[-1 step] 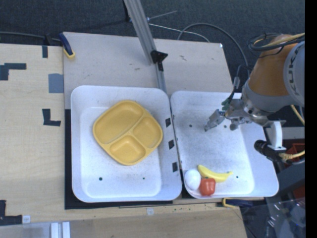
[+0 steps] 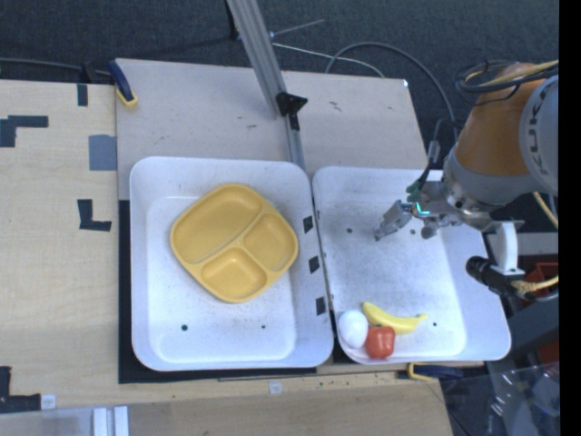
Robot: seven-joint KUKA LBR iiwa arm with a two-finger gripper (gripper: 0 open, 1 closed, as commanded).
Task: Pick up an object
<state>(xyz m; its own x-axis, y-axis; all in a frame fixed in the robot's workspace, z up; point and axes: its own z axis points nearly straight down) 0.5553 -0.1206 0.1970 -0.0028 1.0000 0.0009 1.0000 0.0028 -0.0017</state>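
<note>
**Over the right bin, the gripper hangs with nothing in it**

Over the right bin (image 2: 472,334), toward its 1 o'clock area, the arm (image 2: 504,143) reaches in from 3 o'clock, its orange band bulking above the grey wrist. The gripper (image 2: 407,224) points toward 9 o'clock and slightly down, above bare speckled floor. Its two fingers (image 2: 390,221) stand spread apart with nothing between them (a small teal light glows at their base).

The pickable objects sit well apart from it, at the bin's 6 o'clock edge: a white egg-shaped object (image 2: 352,328), a red tomato-like object (image 2: 381,341) just beside it, and a yellow banana (image 2: 392,317) lying across behind both, seemingly touching them.

Toward 9 o'clock, the left bin (image 2: 145,243) holds a yellow divided plate (image 2: 233,241), three compartments facing up, tilted askew to the bin's walls.
</note>
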